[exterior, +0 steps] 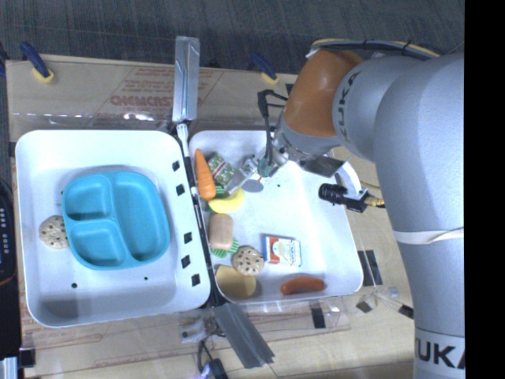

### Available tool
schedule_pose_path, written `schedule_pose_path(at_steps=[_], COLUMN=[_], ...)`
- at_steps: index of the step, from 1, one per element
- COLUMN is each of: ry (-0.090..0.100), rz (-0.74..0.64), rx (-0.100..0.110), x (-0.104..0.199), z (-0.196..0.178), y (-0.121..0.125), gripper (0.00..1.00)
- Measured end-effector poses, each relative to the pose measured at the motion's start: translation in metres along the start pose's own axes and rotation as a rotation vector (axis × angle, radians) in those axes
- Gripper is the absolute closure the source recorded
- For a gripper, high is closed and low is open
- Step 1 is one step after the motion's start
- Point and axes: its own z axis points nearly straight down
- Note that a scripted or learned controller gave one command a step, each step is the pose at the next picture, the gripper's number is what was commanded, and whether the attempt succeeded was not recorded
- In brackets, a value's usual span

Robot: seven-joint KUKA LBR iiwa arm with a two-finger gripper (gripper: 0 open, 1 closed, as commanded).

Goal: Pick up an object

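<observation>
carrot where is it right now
The carrot lies in the right bin, against its left wall near the top corner, lengthwise along the wall, just above the banana and left of the gripper.

A single fixed camera looks down on the bench from above at a slant, taking in both white bins: the left bin (31, 212) and the right bin (347, 243). The arm (410, 133) enters from the right and looms nearest the lens. The tilt seems slight, though that is hard to judge.
</observation>
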Motion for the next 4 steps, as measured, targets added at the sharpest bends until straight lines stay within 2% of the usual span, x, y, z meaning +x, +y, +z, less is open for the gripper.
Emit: schedule_pose_path(at_steps=[1, 2, 3, 4], ry=[-0.006, 0.013, 0.009, 0.012], rz=[-0.004, 0.214, 0.979, 0.651], rx=[-0.007, 0.017, 0.031, 0.026], x=[-0.002, -0.031, -0.049, -0.070], z=[-0.013, 0.013, 0.029, 0.028], y=[0.003, 0.001, -0.002, -0.015], gripper=[1.00, 1.00, 1.00, 1.00])
